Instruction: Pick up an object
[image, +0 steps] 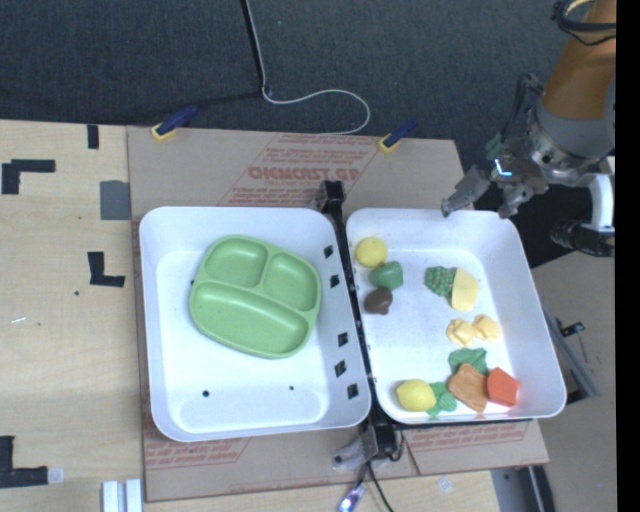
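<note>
Landmark: you are looking at the right bin (520, 290), the white tray beside the left bin (160, 300); every place below is given from it.

Arm: you are seeing the arm (580, 70) reaching in above the right bin's far right corner, orange band uppermost.

Gripper: the gripper (478, 198) is hanging just outside the right bin's far rim, near that far right corner. Its two fingers are standing apart, and nothing is sitting between them.

Yellow ball (370, 251): it is lying inside the right bin, at the far left, close to the wall shared with the left bin.

Green piece (388, 274): it is touching the yellow ball on its near side.

Brown piece (377, 299): it is sitting just nearer than the green piece, along the same left wall.

Green and yellow piece (452, 285): it is resting near the middle of the right bin, well apart from the gripper.

Pale yellow lumps (473, 329): they are lying toward the right bin's right wall, nearer than the green and yellow piece.

Near corner cluster: a lemon (415, 394), an orange wedge (467, 386) and a red block (502, 386) are crowding together along the right bin's near rim, with green leaves among them.

Green plate (256, 295): it is lying outside the right bin, in the left bin, divided into three sections.

Cable (290, 90): it is running across the dark floor beyond the right bin's far side.
</note>
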